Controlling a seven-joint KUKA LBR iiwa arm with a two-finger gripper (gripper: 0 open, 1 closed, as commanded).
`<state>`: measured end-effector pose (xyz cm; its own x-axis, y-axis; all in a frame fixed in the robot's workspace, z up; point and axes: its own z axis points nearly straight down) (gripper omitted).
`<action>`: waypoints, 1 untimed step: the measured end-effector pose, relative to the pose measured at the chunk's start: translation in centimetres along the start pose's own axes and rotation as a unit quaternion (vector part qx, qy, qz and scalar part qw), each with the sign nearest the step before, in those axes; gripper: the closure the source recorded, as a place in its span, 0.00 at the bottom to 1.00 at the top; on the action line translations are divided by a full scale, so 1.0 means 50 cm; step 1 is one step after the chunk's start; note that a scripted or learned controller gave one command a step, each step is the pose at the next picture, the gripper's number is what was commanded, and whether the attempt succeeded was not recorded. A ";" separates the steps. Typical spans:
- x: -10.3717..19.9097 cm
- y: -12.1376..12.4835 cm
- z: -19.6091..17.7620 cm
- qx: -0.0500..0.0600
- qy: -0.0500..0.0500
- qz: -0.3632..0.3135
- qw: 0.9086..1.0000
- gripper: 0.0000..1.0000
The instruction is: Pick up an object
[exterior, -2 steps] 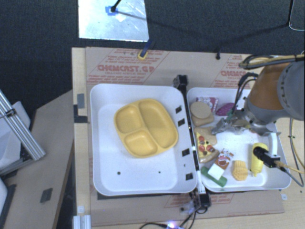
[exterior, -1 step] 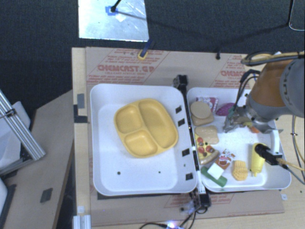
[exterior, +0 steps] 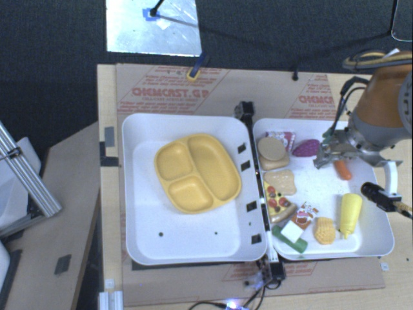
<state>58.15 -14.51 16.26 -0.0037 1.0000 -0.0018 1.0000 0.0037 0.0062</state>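
Carrot (exterior: 342,170) lies in the right bin (exterior: 387,237), just below-right of the gripper (exterior: 330,150) (finger state: cannot tell), long axis running diagonally toward the mustard bottle (exterior: 350,213)

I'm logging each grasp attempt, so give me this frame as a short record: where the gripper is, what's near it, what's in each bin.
gripper: low over the right bin, upper part
fingers: state cannot be told
nearest items: purple piece, orange carrot-like piece
other right bin contents: round bun, pizza slice, yellow bottle, corn
left bin: yellow divided plate
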 end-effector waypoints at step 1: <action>-0.002 -0.008 -0.091 0.000 0.000 0.000 1.000 1.00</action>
<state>57.70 -14.62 20.81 -0.0037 1.0000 -0.0014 1.0000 0.0038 0.0057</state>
